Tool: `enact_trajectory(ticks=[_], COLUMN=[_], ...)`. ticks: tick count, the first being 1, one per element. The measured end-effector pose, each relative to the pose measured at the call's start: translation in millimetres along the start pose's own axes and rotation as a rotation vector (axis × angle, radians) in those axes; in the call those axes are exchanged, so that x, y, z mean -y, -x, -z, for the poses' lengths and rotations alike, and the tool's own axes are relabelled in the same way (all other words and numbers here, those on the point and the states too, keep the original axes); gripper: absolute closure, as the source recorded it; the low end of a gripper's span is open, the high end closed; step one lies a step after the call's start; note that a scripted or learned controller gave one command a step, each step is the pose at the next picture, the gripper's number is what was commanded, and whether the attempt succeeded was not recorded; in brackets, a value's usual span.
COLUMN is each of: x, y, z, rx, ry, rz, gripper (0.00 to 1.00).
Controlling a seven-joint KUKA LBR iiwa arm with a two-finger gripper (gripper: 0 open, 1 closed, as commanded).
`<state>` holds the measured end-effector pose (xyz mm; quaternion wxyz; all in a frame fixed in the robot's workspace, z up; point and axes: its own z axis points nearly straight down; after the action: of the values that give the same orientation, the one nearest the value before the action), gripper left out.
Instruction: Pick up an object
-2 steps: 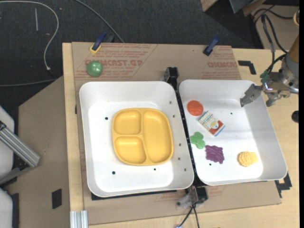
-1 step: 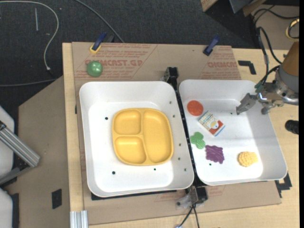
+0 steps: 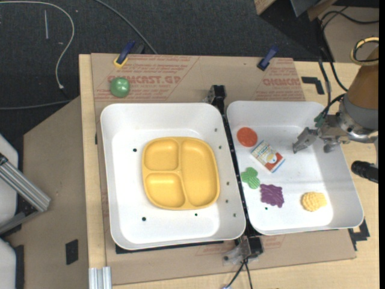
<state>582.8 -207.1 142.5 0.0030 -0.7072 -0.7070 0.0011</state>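
Observation:
The right bin [image 3: 337, 218] holds several small items: an orange-red round piece [image 3: 247, 136], a small white carton with red and blue print [image 3: 267, 156], a green leafy toy [image 3: 250, 177], a purple grape bunch [image 3: 272, 194] and a yellow corn piece [image 3: 313, 201]. My gripper [image 3: 314, 143] hovers over the bin's upper right part, to the right of the carton and apart from it. Its fingers [image 3: 300, 143] are spread open with nothing between them.
A yellow divided plate [image 3: 180, 172] lies in the left bin [image 3: 117, 161]. A green ball [image 3: 120, 87] rests on the cardboard behind that bin. Blue clamps [image 3: 267, 58] hold the cardboard's far edge. Cables run along the right side.

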Motion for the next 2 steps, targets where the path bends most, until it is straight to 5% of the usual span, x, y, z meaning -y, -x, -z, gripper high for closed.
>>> enact_trajectory(ticks=[1, 2], x=[1, -2], y=[-1, -1], z=[-53, -38], rx=[-0.001, 0.001], ry=[-0.001, 0.007], rz=[0.001, 0.001], gripper=[0.00, 1.00])
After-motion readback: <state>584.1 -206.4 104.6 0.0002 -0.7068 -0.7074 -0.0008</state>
